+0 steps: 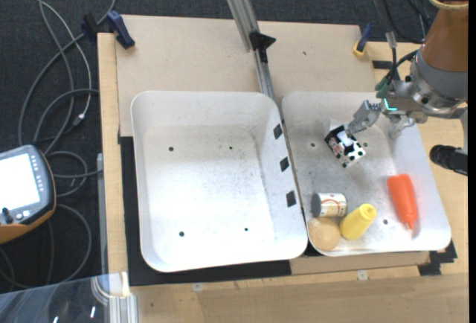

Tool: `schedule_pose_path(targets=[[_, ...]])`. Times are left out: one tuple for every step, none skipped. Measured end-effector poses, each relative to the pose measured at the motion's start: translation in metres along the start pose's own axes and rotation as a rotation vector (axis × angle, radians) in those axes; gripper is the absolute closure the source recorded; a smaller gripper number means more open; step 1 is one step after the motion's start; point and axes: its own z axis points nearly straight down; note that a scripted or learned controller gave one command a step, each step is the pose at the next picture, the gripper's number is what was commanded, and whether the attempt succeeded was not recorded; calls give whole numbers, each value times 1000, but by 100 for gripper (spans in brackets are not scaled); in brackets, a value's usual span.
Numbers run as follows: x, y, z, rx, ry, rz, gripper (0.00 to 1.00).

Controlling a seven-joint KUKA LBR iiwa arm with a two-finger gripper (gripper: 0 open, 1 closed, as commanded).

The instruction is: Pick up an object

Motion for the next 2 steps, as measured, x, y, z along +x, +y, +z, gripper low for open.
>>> schedule_pose_path(targets=[[0, 1, -2, -5, -1, 0, 0], [-2, 6, 59, 1, 0, 1, 0]])
